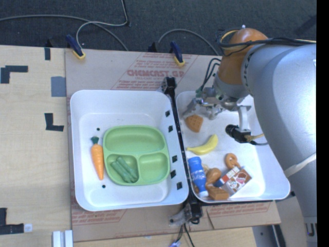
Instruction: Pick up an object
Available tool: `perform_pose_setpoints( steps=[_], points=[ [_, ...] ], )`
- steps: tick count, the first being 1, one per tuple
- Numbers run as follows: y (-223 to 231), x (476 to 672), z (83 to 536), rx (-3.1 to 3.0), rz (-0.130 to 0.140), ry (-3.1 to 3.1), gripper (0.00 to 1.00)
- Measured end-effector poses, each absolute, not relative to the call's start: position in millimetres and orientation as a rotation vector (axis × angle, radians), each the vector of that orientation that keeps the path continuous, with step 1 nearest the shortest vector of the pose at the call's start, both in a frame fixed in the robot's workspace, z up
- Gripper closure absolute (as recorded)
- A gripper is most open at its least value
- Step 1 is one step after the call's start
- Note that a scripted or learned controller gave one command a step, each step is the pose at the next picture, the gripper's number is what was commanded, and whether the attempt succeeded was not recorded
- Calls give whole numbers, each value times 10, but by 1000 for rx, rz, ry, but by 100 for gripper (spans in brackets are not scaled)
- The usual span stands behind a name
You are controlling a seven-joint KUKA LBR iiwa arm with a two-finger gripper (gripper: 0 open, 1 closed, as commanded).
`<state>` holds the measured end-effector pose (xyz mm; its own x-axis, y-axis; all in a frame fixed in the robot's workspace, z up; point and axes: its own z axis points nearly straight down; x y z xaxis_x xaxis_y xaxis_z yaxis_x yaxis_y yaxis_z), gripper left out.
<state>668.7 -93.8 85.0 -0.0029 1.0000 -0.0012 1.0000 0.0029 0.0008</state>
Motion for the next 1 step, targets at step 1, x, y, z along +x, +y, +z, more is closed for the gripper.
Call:
perform_pose_setpoints(
  steps=[1],
  points=[
    [-976, 6687, 852, 2218, -1, 2222, 0]
  ],
)
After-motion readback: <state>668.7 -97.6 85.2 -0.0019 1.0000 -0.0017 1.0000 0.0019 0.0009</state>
